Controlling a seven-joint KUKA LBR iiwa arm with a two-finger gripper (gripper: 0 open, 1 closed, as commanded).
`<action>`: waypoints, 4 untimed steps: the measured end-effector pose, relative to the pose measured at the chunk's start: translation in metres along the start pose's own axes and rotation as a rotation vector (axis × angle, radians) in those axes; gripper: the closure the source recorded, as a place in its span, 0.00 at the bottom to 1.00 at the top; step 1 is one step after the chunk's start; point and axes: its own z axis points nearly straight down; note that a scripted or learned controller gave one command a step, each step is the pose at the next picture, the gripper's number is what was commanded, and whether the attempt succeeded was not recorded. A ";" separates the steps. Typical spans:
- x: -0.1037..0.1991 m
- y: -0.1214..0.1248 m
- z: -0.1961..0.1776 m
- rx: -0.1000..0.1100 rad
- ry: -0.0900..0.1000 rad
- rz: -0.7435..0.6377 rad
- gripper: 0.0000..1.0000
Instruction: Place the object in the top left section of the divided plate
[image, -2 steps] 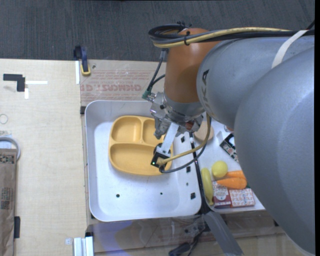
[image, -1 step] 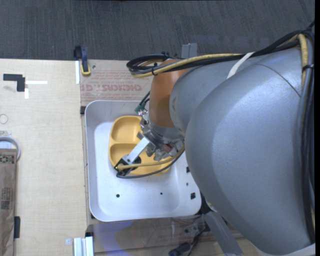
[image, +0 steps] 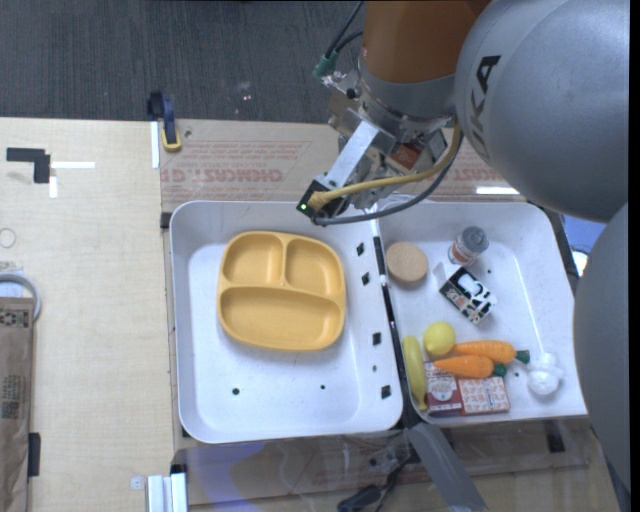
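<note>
A yellow divided plate (image: 283, 292) lies in the left bin (image: 200, 380), with two small sections at its far side and one long section nearer me. Its top left section (image: 251, 259) holds nothing. The loose objects lie in the right bin (image: 555, 250): a round tan disc (image: 407, 262), a small can (image: 468, 243), a black-and-white carton (image: 468, 296), a lemon (image: 439, 339), carrots (image: 482, 357), a banana (image: 413, 366), a red box (image: 468, 391) and a white lump (image: 543, 378). My gripper (image: 372, 165) hangs under the orange band above the far rim, where the bins meet, hidden by wrist and cables.
The divider between the bins (image: 384, 300) runs front to back beside the plate's right edge. The big grey arm fills the upper right, over the right bin's far corner. White bin floor shows in front of the plate. A brown bag (image: 14, 340) lies at the bench's left edge.
</note>
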 end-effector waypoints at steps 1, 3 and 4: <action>0.072 -0.011 0.079 0.001 0.001 0.208 1.00; 0.089 0.009 0.196 0.001 0.002 0.675 1.00; 0.075 -0.009 0.274 -0.001 0.015 0.683 1.00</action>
